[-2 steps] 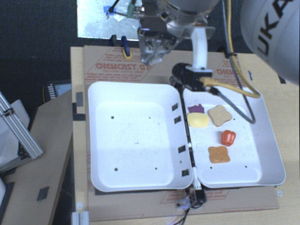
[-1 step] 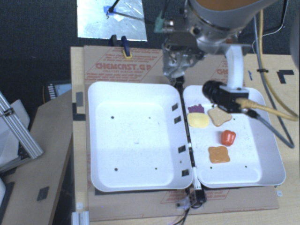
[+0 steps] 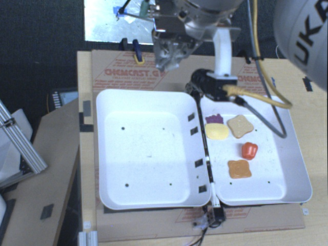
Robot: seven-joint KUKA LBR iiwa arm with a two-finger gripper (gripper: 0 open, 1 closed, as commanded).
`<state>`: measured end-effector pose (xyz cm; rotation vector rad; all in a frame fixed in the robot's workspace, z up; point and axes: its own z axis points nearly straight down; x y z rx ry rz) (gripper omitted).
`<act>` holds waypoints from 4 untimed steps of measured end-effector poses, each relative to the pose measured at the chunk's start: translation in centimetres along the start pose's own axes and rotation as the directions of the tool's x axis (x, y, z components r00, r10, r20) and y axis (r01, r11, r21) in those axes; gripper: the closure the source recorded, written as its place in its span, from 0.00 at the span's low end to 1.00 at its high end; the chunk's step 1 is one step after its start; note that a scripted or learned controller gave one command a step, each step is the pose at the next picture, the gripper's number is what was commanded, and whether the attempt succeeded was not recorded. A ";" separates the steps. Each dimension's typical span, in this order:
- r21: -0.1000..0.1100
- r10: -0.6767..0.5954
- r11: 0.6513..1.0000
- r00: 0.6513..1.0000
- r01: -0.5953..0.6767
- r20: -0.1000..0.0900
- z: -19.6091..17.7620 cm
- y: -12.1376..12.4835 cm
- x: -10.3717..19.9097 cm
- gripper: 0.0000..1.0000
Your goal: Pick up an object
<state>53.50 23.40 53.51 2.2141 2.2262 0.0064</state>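
Several small things lie in the right bin (image 3: 287, 158): a purple piece (image 3: 214, 119), a yellow oval piece (image 3: 217, 132), a tan toast-shaped piece (image 3: 240, 126), a red pepper-like piece (image 3: 249, 150) and an orange flat piece (image 3: 239, 169). My gripper (image 3: 169, 55) hangs high above the bench, over the cardboard behind the left bin's far edge, well away from those things. Nothing shows between its fingers, and the view does not reveal how they stand.
The left bin (image 3: 148, 147) sits beside the right one, joined by a dark hinge strip (image 3: 202, 152). Both rest on a cardboard sheet (image 3: 123, 70). A blue and yellow clamp (image 3: 137, 52) stands at the sheet's far edge. A metal rail (image 3: 18, 137) lies at the left.
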 end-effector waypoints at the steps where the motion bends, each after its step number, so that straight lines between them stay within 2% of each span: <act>1: 0.004 0.005 1.000 1.000 -0.005 0.001 -0.1 -5.1 -4.0 1.00; 2: 0.006 -0.002 1.000 1.000 0.002 0.002 3.5 -4.9 0.3 1.00; 3: -0.002 0.005 1.000 1.000 -0.005 0.000 -0.2 -1.1 0.0 1.00; 4: 0.011 0.007 1.000 1.000 -0.007 0.006 9.5 3.4 -0.1 1.00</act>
